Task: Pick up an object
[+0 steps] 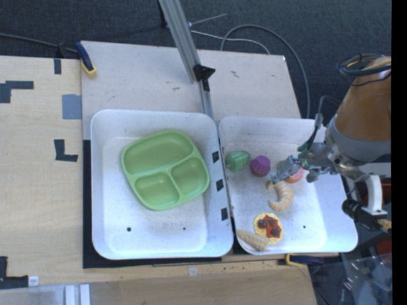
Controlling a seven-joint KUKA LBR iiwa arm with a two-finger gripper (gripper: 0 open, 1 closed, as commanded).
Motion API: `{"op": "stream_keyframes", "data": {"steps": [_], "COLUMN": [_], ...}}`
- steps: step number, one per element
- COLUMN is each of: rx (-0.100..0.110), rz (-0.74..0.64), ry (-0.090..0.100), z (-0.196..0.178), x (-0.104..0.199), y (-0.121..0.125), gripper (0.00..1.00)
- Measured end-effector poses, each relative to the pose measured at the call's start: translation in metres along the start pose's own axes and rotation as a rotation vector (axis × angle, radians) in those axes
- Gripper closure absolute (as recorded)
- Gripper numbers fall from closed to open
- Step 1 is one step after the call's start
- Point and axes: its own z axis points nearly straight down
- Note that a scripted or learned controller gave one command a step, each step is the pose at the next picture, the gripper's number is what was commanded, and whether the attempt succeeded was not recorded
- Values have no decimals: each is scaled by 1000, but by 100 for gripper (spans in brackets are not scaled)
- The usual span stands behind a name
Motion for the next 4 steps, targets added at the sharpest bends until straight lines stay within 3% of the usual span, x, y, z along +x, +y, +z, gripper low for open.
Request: {"op": "stream_keyframes", "data": {"steps": [1, 3, 4], "rx": [-1, 6, -10], "rz": [0, 1, 3], "ry": [0, 1, -5], "z": [0, 114, 144], "x": [0, 8, 6], "y": [0, -8, -6], "gripper": [0, 0, 0]}}
